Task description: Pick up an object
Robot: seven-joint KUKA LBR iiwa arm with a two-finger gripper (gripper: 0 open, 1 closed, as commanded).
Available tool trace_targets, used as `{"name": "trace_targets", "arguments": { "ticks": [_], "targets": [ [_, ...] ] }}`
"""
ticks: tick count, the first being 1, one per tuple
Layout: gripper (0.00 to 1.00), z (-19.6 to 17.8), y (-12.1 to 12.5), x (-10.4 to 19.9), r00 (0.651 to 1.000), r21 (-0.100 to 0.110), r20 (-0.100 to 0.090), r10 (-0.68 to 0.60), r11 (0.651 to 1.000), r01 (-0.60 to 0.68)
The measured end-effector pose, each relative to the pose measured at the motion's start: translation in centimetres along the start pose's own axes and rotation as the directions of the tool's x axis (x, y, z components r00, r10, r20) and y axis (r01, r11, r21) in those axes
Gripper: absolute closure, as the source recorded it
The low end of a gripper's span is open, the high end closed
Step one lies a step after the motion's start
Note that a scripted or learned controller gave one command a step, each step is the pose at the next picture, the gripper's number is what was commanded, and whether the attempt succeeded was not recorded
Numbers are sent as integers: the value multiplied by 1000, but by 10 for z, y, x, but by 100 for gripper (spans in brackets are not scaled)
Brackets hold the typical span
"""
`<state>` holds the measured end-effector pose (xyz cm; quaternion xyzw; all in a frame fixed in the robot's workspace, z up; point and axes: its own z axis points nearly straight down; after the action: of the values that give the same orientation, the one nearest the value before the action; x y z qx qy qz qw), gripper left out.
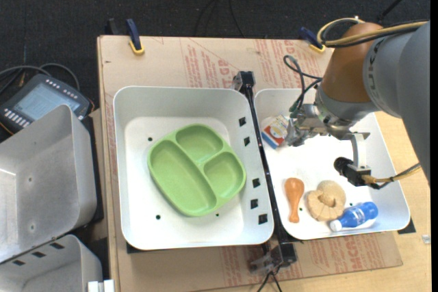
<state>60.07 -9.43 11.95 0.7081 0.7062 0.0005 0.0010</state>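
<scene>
Grey arm (383, 72) low over right bin (383, 147)

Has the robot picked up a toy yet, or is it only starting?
Nothing looks picked up yet. The gripper is low in the right bin, next to a small red and white packet, but no grip is visible. The orange spoon, tan pretzel toy and blue bottle lie in that bin. The green plate sits in the left bin. Grabbing and lifting remain.
</scene>
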Motion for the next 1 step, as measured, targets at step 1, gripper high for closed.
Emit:
{"name": "trace_targets", "arguments": {
  "ticks": [1],
  "targets": [
    [100, -47, -4, -2, 1000, -2, 0, 0, 1000, 0]
  ]
}}
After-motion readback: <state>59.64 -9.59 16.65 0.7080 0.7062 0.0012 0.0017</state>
